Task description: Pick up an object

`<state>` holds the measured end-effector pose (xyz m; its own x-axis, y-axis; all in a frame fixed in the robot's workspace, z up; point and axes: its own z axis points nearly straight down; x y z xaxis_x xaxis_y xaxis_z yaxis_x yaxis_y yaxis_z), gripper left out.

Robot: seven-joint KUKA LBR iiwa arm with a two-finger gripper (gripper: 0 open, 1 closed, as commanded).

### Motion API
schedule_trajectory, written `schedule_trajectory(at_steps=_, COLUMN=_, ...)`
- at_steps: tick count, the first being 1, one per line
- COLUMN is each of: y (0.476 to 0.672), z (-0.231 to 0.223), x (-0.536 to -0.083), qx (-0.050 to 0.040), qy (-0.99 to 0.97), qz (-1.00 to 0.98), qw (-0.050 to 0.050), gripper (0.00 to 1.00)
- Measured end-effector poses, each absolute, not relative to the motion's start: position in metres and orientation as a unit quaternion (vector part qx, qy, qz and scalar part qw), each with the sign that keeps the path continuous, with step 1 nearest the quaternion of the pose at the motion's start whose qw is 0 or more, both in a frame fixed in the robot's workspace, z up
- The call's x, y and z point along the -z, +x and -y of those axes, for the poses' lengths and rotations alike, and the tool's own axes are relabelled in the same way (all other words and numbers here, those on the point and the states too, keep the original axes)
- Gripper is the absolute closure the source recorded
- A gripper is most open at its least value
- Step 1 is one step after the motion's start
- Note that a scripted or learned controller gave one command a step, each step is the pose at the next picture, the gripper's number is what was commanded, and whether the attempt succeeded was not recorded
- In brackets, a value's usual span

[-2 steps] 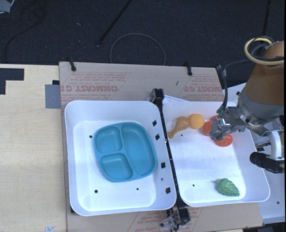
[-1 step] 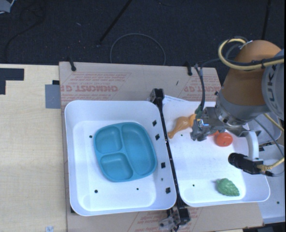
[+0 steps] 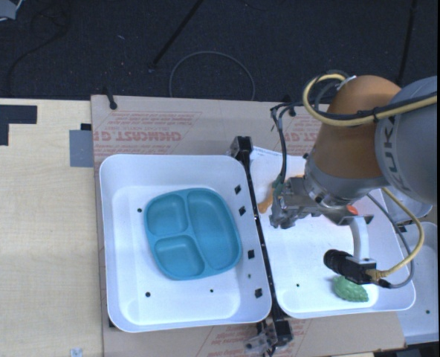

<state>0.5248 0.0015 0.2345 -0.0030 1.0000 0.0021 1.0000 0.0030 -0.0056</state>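
Note:
My gripper (image 3: pixel 282 216) hangs low over the left part of the right bin (image 3: pixel 309 303), close to the divider between the bins. A thin orange object (image 3: pixel 264 198) lies just left of it, by the bin wall; whether they touch I cannot tell. At the right bin's front right corner lies a green lumpy object (image 3: pixel 351 289). A small red-orange piece (image 3: pixel 353 210) peeks out beside the wrist. The arm's grey and orange body (image 3: pixel 354 136) hides much of the right bin's back half.
The left bin (image 3: pixel 123 274) holds a blue divided plate (image 3: pixel 192 232) in its middle. A black cylindrical piece (image 3: pixel 345 263) on a yellow cable (image 3: pixel 409 255) hangs just above the green object. Black clamps (image 3: pixel 251 222) run along the divider.

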Motion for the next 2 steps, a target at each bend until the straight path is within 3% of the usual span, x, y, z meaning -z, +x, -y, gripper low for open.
schedule_trajectory(at_steps=2, y=0.516, z=-0.109, x=-0.227, qx=-0.0021, qy=-0.706, qz=0.708, qw=0.003, gripper=1.00)
